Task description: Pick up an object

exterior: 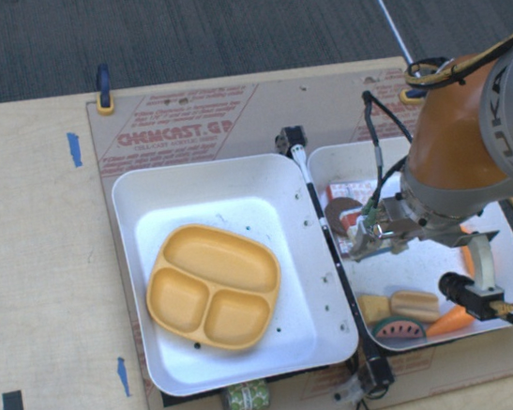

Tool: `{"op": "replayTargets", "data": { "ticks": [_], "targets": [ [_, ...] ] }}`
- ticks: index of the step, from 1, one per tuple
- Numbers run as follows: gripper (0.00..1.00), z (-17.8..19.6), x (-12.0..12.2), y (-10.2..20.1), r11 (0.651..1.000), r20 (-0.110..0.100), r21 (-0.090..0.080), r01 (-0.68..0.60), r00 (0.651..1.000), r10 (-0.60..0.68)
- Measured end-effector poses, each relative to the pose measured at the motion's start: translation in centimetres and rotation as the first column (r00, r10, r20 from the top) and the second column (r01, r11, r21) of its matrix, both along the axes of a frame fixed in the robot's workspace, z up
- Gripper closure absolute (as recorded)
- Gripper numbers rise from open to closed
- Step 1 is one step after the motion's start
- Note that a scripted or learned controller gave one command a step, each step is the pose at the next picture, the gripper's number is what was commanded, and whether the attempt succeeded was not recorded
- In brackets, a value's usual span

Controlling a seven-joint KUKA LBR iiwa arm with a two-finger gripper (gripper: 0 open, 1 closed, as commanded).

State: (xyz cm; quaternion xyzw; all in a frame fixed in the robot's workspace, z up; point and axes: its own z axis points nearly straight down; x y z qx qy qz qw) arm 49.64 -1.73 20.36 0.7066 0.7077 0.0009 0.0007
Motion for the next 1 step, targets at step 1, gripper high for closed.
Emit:
{"op": "replayTargets", "data": {
  "ticks": [1],
  "targets": [
    [1.00,-0.61,-1.66,-3.55,1.000,-0.003,0.000,0.001,1.000,-0.001]
  ]
}}
